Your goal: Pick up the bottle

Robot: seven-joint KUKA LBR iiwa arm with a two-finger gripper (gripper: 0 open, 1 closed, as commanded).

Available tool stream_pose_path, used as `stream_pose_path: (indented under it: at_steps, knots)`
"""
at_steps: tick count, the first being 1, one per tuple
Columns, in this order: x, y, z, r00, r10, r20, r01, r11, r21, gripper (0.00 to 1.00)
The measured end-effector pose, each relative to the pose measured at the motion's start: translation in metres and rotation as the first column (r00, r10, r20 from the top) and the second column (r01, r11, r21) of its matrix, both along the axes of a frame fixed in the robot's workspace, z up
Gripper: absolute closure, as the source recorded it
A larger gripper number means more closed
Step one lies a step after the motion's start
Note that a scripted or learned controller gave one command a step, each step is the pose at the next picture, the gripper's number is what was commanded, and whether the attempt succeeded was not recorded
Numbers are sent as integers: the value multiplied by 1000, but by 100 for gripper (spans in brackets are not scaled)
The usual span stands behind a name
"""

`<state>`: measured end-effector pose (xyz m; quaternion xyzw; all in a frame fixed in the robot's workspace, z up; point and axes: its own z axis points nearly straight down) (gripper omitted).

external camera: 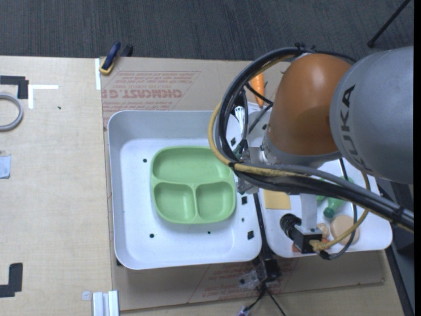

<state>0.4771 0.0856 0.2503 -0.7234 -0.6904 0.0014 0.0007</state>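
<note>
The arm (342,117) was the largest thing in view, its grey housing and orange band hanging over the right bin (368,239) and covering most of it; the gripper was somewhere beneath that bulk, so whether it was open, closed or gripping anything could not be told. That was the main risk as I judged it: with the bin's contents screened from above, a descent could have landed on the wrong object or on the bin wall. No bottle could be made out for certain; a green piece (332,206) near the right bin's front, just beside a round tan object (342,226), may have been part of it, but too little showed to say. The two lay close together, so a grasp there might have caught or pushed the neighbour. The looping black cables (230,124) sagged over the wall between the bins and could have snagged it or dragged across the left bin (131,196). That bin held a green divided plate (194,184) with three compartments, well apart from the likely target and probably in no danger. For writing, the arm's housing carried large letters reading "KUKA", seen at the frame's right and partly cut off. The cardboard (151,87) on the surface under the bins bore red print, upside down and blurred, not legible with confidence. A small blue and yellow item (110,58) lay on the cardboard's far corner.
</note>
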Motion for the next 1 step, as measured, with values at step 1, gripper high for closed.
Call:
stream_pose_path:
  at_steps: [1]
  knots:
    - [0,61,-10,994,109,1,-109,994,0,100]
